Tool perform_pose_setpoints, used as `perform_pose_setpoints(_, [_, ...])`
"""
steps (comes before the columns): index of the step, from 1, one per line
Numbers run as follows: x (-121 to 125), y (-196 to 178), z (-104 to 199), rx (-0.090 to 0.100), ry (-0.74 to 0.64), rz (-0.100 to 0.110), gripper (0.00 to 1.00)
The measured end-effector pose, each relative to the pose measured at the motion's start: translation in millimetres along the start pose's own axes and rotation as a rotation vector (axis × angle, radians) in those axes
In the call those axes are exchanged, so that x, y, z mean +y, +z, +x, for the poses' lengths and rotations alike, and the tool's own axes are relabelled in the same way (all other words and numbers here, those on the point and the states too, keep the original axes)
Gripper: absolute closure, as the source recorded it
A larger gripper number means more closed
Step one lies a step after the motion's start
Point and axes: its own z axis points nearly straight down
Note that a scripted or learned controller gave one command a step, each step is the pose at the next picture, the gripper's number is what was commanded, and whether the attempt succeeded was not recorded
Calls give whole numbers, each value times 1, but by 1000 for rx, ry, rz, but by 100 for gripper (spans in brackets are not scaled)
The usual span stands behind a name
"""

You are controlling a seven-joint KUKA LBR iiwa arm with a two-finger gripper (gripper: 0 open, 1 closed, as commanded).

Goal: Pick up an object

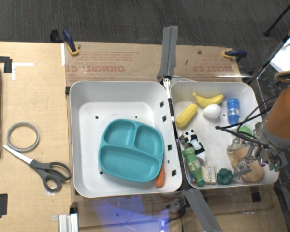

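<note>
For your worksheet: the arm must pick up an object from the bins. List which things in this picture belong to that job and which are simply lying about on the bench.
Belonging to the job:
tool, low in the right bin
banana
corn cob
white egg
blue bottle
green bottle
teal divided plate in the left bin
carrot

Just lying about:
scissors
tape roll
blue clamps

bins [82, 129]: smooth white plastic, slight sheen
divided plate [132, 150]: matt teal plastic
bench [29, 86]: pale wood, cardboard sheet [116, 62] on it
scissors [38, 166]: metal blades, grey plastic handles
banana [208, 99]: glossy yellow plastic
</note>
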Motion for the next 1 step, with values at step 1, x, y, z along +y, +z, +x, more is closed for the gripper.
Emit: perform_pose_setpoints(1, [-13,0,-55,-3,-219,-1,0])
